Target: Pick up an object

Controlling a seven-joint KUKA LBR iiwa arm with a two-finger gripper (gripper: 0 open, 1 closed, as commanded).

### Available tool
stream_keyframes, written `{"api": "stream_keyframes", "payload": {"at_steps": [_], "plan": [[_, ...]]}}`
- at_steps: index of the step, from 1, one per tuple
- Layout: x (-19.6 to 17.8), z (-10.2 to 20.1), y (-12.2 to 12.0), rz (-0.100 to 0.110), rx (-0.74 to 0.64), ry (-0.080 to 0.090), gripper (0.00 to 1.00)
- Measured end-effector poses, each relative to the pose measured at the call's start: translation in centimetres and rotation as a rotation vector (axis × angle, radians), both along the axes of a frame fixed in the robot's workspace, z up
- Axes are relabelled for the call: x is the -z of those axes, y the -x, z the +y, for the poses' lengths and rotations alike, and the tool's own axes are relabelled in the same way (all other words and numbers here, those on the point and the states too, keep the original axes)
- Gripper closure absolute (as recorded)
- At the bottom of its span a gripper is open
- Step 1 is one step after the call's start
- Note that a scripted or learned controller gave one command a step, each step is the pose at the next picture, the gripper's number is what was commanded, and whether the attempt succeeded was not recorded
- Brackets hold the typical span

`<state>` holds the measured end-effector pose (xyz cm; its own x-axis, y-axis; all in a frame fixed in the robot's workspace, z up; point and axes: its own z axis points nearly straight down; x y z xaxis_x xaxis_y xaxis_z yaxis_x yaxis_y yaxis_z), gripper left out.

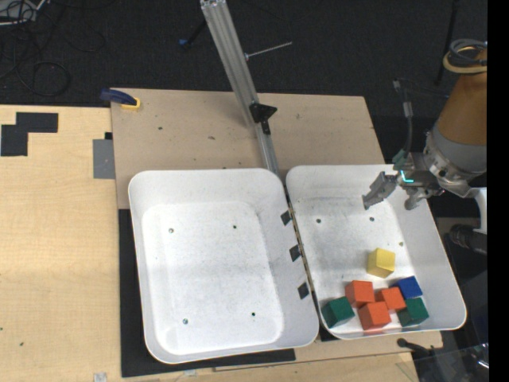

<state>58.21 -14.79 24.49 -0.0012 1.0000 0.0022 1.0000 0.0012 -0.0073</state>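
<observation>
Blocks (pixel 377 297) clustered at right bin's (pixel 334 185) near corner | gripper (pixel 395 193) above far edge, fingers spread, holding nothing | left bin (pixel 143 193) alongside

two shallow white bins sit side by side on a light wooden bench (pixel 199 130): the left bin (pixel 211 265) and the right bin (pixel 350 205), joined along their shared edge by three black clips (pixel 294 253). a slanted aluminium rail (pixel 235 58) rises from behind the bins. a blue and yellow clamp (pixel 121 98) grips the bench's far left corner. dark cables (pixel 28 6) lie on the black floor beyond.
</observation>
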Motion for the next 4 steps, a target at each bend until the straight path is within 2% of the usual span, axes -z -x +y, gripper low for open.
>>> {"api": "stream_keyframes", "payload": {"at_steps": [1, 2, 3, 4], "plan": [[-0.2, -0.1, -0.1, -0.004, 0.001, 0.001, 0.00], [5.2, 0.8, 0.7, 0.002, 0.003, 0.000, 0.00], [11.1, 0.1, 0.4, 0.002, 0.003, 0.000, 0.00], [15.3, 0.1, 0.3, -0.007, 0.004, 0.001, 0.00]]}}
